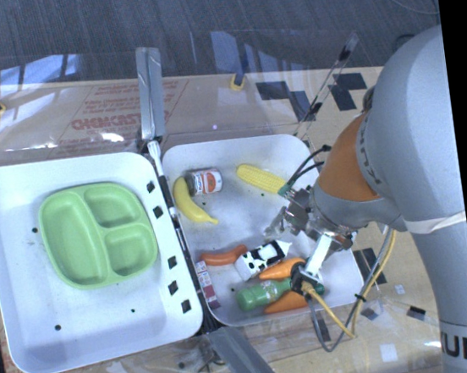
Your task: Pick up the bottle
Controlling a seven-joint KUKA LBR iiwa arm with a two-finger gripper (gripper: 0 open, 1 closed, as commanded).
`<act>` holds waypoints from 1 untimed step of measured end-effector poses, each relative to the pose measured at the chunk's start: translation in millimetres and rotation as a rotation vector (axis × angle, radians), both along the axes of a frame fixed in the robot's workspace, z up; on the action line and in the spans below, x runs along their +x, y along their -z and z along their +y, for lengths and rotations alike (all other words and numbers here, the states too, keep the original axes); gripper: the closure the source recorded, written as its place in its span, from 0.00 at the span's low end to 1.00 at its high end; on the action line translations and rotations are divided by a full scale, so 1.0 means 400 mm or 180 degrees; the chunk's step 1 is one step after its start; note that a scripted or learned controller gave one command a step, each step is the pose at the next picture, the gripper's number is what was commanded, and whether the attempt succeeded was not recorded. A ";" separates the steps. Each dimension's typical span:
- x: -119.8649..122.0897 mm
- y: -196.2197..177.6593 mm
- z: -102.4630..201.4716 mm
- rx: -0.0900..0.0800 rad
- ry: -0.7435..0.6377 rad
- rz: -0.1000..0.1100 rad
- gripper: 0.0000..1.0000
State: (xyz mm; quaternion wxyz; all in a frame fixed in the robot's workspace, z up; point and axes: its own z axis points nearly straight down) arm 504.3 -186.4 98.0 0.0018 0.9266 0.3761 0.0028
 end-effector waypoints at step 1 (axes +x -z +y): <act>0.186 0.016 0.020 0.0012 -0.0127 0.0029 0.00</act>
